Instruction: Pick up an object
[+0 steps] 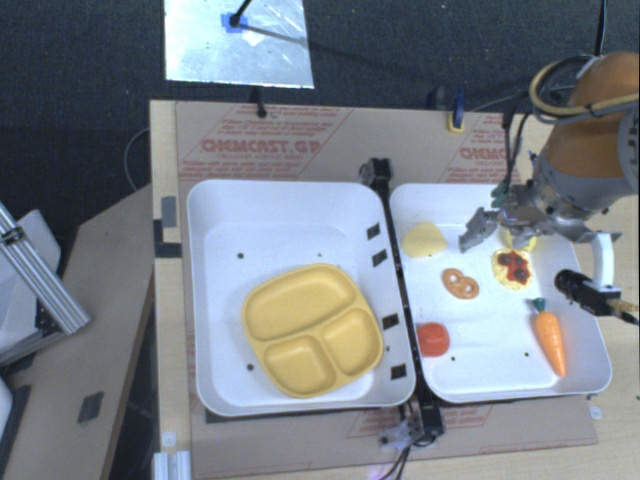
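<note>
The end effector (503, 226) is shown low over the right bin (590, 378), fingers apart and nothing between them. The pizza slice (512, 267), lying just below it, is judged the likeliest target; a straight descent centred on it is advised. The pretzel (460, 284), yellow piece (424, 239), tomato (433, 339) and carrot (550, 340) lie around; the yellow tray (312, 328) occupies the left bin (215, 268).

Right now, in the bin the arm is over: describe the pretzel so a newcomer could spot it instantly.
Look at the right-hand white bin, the one without the yellow divided tray. Near its middle lies the pretzel, below the pale yellow piece and left of the small pizza. It is the only brown-orange twisted loop with holes; the tomato is solid red, the carrot long and orange.
</note>
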`<action>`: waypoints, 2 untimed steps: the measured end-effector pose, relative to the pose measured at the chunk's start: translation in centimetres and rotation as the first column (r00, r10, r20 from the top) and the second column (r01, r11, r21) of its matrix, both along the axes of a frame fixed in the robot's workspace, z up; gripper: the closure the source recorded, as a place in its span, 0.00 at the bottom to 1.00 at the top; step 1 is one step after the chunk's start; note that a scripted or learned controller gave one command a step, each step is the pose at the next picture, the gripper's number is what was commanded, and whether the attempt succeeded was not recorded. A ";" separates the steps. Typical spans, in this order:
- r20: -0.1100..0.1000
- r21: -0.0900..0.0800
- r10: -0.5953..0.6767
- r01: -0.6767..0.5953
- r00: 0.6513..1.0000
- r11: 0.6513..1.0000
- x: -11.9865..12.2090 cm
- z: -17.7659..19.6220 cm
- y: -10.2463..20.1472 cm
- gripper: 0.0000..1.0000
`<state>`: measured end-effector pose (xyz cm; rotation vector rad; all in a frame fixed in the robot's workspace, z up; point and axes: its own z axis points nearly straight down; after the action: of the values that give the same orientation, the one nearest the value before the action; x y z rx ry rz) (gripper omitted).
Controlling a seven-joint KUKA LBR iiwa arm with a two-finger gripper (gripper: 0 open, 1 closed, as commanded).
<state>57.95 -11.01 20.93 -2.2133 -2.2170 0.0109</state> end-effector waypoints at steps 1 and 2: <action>0.013 -0.002 0.002 -0.002 1.000 1.000 0.3 0.7 0.0 0.00; 0.010 -0.001 0.000 0.000 1.000 1.000 0.8 -5.4 -0.2 0.00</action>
<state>58.77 -11.25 15.54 -2.2190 -2.2223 0.0017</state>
